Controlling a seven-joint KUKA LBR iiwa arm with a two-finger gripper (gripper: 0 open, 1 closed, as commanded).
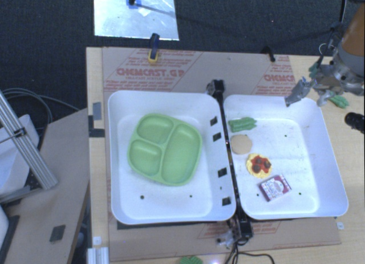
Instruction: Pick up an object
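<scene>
Toys (251, 146) (right bin (319, 160)) lie well left of the empty, spread-fingered gripper (311, 93).

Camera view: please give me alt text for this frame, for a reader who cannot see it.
The gripper hangs above the far right corner of the right bin, with nothing visibly between its fingers. Along that bin's left side lie a green toy, a tan disc, a small pizza and a red packet; the left bin holds a green divided plate.

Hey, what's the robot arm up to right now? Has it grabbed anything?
Gripper above right bin's far corner, nothing between its fingers. Green piece, tan disc, pizza toy, red packet lie untouched. Nothing blocking.
</scene>
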